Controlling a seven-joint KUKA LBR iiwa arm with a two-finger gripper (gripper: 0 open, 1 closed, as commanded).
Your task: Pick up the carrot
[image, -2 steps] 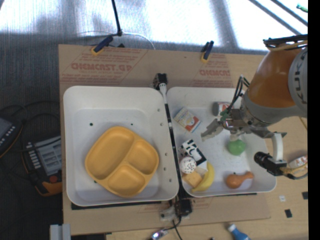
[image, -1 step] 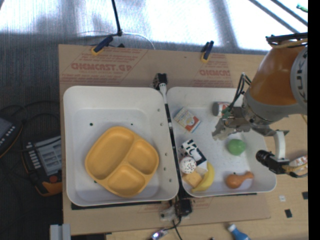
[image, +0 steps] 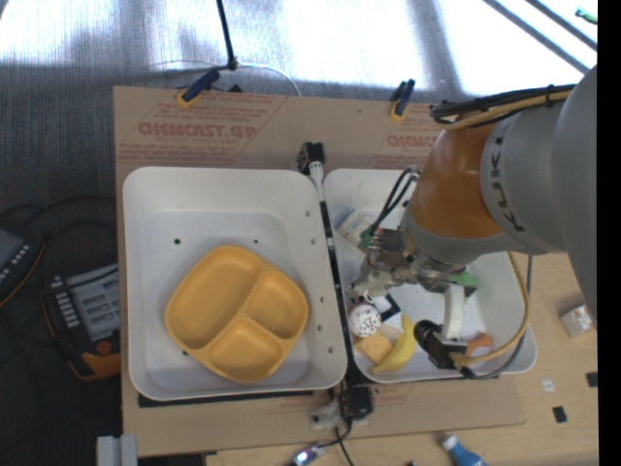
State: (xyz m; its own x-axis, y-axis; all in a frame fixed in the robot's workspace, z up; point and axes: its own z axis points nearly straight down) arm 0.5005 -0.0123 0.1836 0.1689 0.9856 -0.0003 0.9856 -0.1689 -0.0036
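Two white bins point(image: 146, 260), one yellow tray point(image: 238, 311), one banana point(image: 396, 350), one carrot point(image: 478, 342); gripper point(image: 388, 275) state indiscernible.

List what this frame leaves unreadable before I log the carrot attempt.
- Gripper finger state: camera view, masked by the wrist and cables.
- Right bin centre: hidden under the arm.
- Orange item at the bin's edge: too small to confirm as the carrot.
- Objects beside the banana: blurred.

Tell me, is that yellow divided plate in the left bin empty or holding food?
Empty. The yellow plate lies flat in the left bin, and all three of its compartments show bare yellow.
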